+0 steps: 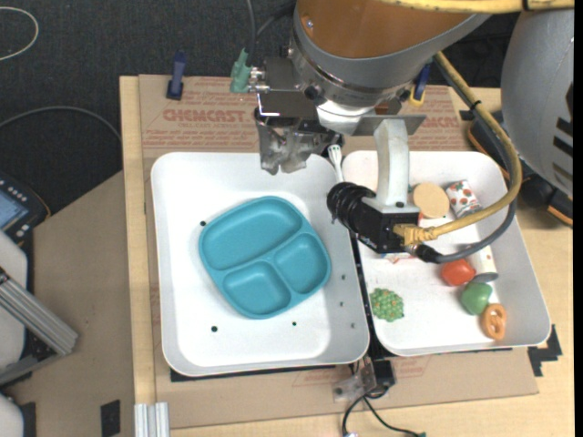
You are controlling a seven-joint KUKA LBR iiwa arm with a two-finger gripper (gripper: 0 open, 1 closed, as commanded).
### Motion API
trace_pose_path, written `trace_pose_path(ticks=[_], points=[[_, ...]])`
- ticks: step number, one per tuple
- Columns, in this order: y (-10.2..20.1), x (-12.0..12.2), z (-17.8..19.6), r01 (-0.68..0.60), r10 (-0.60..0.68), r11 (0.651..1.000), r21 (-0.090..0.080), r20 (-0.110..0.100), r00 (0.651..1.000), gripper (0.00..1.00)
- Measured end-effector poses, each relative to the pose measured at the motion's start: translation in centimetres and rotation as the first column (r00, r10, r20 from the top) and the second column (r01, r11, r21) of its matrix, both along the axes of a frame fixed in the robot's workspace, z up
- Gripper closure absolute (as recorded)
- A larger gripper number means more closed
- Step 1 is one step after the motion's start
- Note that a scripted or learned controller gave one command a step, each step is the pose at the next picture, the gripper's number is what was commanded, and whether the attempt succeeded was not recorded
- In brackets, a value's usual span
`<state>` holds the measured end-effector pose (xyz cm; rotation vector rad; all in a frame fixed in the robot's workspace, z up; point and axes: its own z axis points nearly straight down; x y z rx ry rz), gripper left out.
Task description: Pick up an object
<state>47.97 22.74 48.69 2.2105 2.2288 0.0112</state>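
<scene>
Board (196, 116) under the bins — red "CHEMCAST" lettering.

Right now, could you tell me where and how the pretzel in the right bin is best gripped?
Probably from straight above, closing across the narrow width of the pretzel. It lies flat near the front corner of the right bin, its long axis running front to back, with the green fruit close behind, so avoid that side.
</scene>
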Motion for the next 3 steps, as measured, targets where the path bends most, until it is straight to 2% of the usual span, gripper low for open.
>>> trace_pose_path(ticks=[1,2,3], points=[[-7.0,0.1,-16.2,0.016,-0.017,1.0,-0.012,-0.024,1.0,1.0],[-4.9,0.0,5.8,0.005,-0.005,1.0,0.005,0.013,1.0,1.0],[0.0,-0.1,4.4,0.003,-0.003,1.0,-0.002,-0.005,1.0,1.0]])
